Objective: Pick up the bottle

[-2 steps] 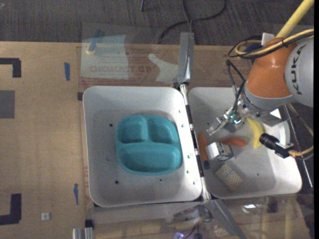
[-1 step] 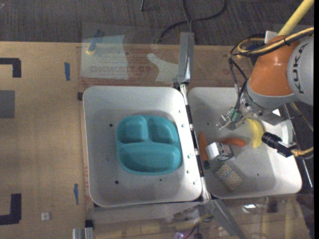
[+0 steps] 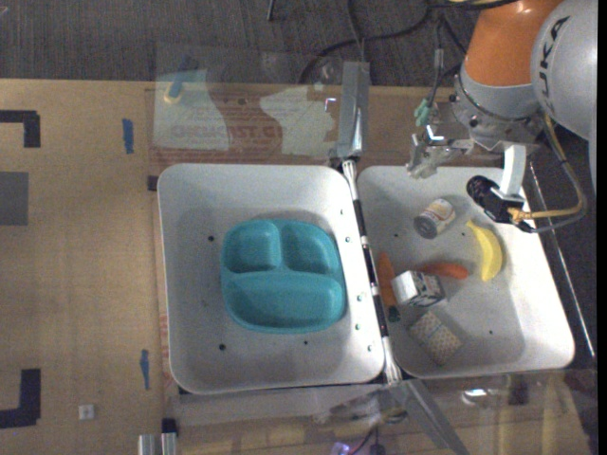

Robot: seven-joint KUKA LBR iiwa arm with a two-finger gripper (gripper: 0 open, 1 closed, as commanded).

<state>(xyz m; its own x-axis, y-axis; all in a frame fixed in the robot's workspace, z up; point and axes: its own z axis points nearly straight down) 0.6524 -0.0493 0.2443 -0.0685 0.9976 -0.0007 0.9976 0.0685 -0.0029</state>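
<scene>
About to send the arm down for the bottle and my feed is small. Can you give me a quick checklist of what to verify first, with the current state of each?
1. Bottle in the right bin, lying on its side: ok.
2. Claw above the bin's back edge, not yet over the bottle: not ok.
3. Claw carrying nothing: ok.
4. Claw opening wide enough: cannot tell.
5. Room around the bottle, banana close by but apart: ok.
6. Cable by the wrist hanging near the banana: cannot tell if it will snag.
</scene>
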